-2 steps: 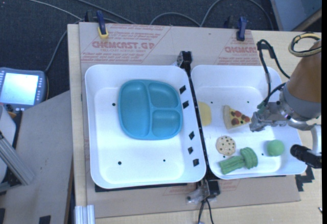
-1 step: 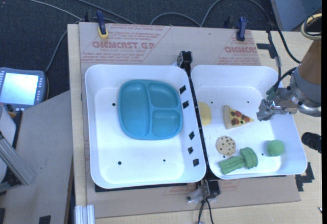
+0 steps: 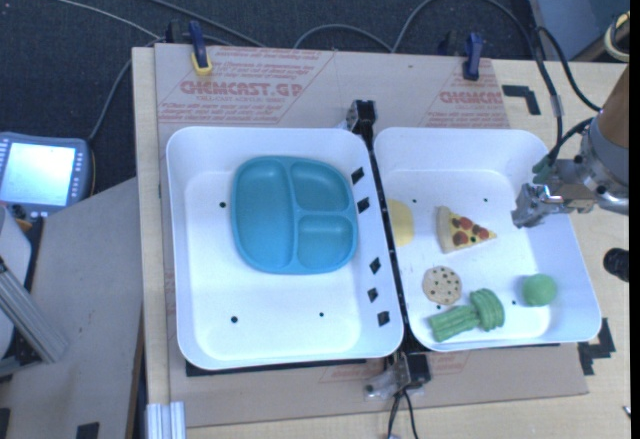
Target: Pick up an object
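Note:
In the right bin lie a pizza slice, a round cookie, a green broccoli piece, a small green ball and a pale yellow piece by the divider. My gripper hangs over the right side of this bin, to the right of the pizza slice and above the green ball. Nothing shows between its fingers.
The left bin holds a blue divided plate. A black divider with clips runs between the bins. Clamps hold the board at the back. A tablet sits off the bench at left.

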You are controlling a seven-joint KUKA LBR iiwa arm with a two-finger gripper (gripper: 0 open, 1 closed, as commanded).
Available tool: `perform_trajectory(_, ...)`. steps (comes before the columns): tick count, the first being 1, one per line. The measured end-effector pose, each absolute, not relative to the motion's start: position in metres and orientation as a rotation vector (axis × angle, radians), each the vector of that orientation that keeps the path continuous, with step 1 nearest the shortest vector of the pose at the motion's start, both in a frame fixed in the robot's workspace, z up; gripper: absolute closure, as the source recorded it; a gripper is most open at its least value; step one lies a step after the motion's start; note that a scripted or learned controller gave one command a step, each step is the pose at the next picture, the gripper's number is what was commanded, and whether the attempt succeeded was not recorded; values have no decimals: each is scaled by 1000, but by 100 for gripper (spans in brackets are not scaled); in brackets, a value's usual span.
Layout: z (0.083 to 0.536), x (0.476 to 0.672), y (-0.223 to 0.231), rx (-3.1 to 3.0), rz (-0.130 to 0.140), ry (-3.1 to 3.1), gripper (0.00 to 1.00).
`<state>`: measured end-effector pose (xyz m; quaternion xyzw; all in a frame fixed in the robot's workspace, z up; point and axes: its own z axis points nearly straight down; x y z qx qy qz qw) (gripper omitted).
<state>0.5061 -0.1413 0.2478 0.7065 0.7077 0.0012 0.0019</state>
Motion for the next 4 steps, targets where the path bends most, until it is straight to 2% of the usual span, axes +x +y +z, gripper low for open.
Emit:
perform_trajectory(1,238,524,-89,2215,2,2228,100)
perform_trajectory(3,249,536,11,2215,3,2228,100)
perform_trajectory(4,237,552,58,2215,2,2228,100)
